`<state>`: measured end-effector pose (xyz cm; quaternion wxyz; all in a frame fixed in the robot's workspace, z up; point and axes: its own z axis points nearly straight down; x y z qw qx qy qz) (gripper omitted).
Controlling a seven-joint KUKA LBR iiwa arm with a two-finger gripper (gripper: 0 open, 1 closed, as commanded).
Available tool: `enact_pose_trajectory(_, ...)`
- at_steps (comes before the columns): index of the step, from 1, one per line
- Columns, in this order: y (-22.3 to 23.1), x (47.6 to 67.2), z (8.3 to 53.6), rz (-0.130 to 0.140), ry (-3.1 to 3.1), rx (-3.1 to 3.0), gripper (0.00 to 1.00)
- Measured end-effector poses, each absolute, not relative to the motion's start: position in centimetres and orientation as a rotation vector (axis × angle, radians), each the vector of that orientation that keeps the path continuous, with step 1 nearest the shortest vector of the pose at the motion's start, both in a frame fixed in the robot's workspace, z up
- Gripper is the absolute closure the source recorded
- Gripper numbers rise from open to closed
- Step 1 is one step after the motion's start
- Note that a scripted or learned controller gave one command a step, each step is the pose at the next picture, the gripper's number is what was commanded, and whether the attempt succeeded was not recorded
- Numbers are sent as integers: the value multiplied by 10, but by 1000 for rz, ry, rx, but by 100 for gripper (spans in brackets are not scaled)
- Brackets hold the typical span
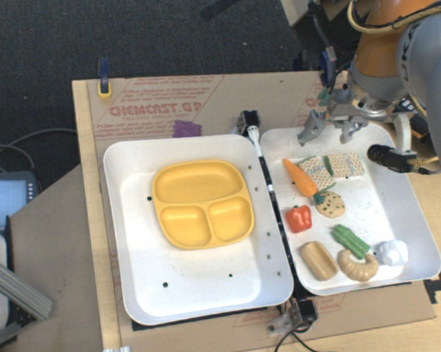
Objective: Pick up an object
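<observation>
Tool [330, 131] hangs just above carrot [302, 177], apart.

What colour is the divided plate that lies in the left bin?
The divided plate is yellow, seen clearly in the camera view, in the left bin.

Cardboard-topped bench [155, 101], two white bins [133, 215]

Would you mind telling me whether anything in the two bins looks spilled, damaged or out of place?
Nothing stands out: the yellow tray lies flat in the left bin, and the toy foods sit scattered but intact in the right bin.
</observation>
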<state>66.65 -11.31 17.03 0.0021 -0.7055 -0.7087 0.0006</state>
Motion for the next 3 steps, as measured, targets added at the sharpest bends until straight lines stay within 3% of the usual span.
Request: enact_pose_trajectory(3, -117, 666, 171, 4, -2220, -2219, 0)
